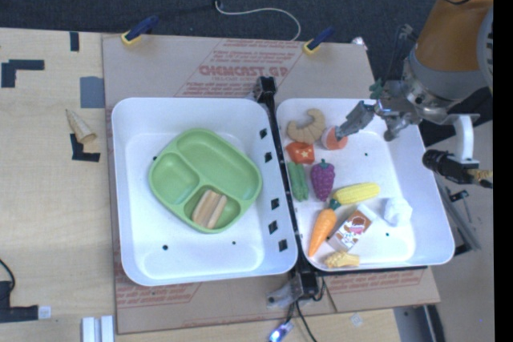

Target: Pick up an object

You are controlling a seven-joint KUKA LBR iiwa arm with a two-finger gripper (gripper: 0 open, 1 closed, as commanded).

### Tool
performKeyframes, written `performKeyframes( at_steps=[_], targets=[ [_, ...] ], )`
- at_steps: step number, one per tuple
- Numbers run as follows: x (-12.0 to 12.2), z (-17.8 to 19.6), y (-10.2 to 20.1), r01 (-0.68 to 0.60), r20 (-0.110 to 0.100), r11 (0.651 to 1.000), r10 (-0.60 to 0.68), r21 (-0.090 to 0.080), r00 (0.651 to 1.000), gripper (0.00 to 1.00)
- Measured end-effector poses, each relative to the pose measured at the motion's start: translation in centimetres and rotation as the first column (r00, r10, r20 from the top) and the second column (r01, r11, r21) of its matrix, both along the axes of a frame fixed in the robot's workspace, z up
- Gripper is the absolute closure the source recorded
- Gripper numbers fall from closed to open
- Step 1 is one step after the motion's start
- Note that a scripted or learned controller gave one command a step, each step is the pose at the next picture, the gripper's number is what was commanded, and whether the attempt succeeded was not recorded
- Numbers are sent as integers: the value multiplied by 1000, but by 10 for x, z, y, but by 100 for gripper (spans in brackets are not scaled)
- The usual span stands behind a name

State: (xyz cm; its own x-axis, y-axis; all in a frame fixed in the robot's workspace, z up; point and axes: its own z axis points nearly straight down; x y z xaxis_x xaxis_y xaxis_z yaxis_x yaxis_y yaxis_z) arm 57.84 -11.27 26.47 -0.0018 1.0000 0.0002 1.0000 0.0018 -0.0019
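The right bin (417, 172) holds several toy foods: a tan croissant (309, 124), a red tomato (300, 152), purple grapes (322, 179), a green cucumber (298, 182), a yellow corn cob (357, 192), a carrot (321, 230), a small carton (353, 230) and a small orange-red piece (333, 140). My gripper (369, 128) hangs over the bin's far part, open, with nothing between its fingers. Its left finger (353, 122) ends just beside the orange-red piece.
The left bin (136, 252) carries a green divided plate (192, 164) with a tan bread piece (210, 208) in one section. A white crumpled item (395, 211) and yellow bits (343, 259) lie near the right bin's front. A black divider (276, 172) separates the bins.
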Motion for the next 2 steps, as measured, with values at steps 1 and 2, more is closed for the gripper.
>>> performKeyframes(
  at_steps=[1, 2],
  targets=[
    [-74, 39, 105, -10, -1, 1000, 10, 4, 1000, 0],
    [-95, 95, 161, -8, 5, 1000, 8, 2, 1000, 0]
  ],
)
